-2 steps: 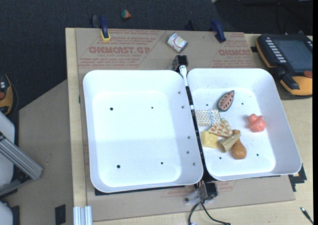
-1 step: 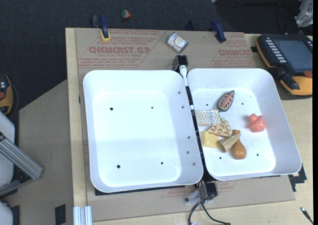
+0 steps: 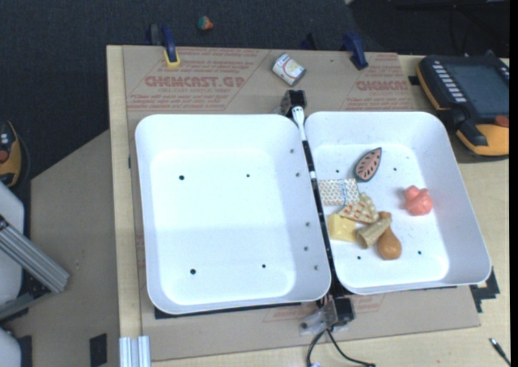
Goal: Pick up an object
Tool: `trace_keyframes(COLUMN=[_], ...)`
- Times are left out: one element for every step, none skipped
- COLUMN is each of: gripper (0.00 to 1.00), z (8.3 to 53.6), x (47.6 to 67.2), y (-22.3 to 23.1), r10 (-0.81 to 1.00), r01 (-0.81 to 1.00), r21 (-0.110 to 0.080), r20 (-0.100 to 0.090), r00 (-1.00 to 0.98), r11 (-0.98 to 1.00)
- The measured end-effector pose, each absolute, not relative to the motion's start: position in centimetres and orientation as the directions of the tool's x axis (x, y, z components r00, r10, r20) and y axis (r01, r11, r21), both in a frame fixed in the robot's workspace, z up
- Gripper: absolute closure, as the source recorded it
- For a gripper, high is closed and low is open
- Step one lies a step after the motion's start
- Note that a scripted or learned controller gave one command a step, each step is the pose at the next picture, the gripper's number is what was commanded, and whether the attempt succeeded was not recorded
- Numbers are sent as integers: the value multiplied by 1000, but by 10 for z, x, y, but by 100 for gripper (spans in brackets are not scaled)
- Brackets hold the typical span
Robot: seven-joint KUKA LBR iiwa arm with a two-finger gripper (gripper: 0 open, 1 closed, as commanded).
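Note:
The right bin (image 3: 453, 195) holds several small objects. A brown and pink leaf-shaped piece (image 3: 367, 164) lies near its middle top. A pink toy (image 3: 417, 200) rests toward the right side. Against the left wall sit a patterned white packet (image 3: 337, 191), a yellow cheese-like wedge (image 3: 350, 219) and a tan and orange drumstick-shaped piece (image 3: 384, 239), clustered and touching.
The left bin (image 3: 162, 195) lies beside the right one, sharing a black-clipped divider (image 3: 312, 187). A small white box (image 3: 288, 69) sits on the cardboard behind the bins. A yellow and black pendant (image 3: 469, 98) lies at the right. Blue clamps (image 3: 170, 43) hold the board's back edge.

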State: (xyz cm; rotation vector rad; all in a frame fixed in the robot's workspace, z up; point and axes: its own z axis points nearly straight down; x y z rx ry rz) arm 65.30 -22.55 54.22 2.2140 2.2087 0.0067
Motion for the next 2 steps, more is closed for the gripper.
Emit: trace_keyframes(gripper=[100,100], z=[418,471], x=[659,652], y=[-136,-217], r10=[1000,1000], r01=[1000,1000], r21=[-12,8], r20=[6,-7], r00=[-9,7], r11=[9,-7])
